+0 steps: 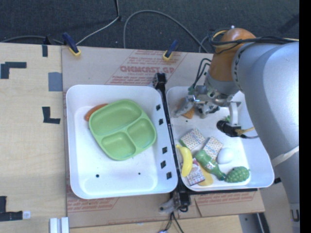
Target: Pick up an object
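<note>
Orange-brown small obj under gripper, right bin; can't tell jaws' state.

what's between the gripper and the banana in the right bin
Nothing visible stands between them. The gripper is at the far end of the right bin, by a small orange piece. The banana lies nearer the camera along the bin's left wall, with a checkered packet just beside that line, not across it.

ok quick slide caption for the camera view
Gripper low over right bin of toy food; green divided plate in left bin.
</note>
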`<state>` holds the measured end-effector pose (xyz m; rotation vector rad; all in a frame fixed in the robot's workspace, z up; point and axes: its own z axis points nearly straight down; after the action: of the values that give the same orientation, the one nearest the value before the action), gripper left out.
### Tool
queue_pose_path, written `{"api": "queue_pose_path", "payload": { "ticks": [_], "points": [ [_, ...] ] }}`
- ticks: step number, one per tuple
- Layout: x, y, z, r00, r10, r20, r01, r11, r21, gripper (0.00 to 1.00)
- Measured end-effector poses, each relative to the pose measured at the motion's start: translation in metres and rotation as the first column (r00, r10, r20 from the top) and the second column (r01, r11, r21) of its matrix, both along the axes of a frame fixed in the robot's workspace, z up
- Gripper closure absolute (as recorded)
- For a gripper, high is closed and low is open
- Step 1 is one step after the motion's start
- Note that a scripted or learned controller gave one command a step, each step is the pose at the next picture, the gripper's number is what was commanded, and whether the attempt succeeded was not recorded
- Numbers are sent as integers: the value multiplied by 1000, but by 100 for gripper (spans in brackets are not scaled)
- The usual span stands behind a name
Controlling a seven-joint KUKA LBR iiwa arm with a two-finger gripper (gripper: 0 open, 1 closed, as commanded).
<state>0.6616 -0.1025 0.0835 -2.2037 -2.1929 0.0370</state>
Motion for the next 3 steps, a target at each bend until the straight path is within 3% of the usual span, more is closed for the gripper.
{"api": "queue_pose_path", "payload": {
  "ticks": [3],
  "points": [
    [0, 4, -1, 1000, -3, 3, 3, 1000, -7, 0]
  ]
}}
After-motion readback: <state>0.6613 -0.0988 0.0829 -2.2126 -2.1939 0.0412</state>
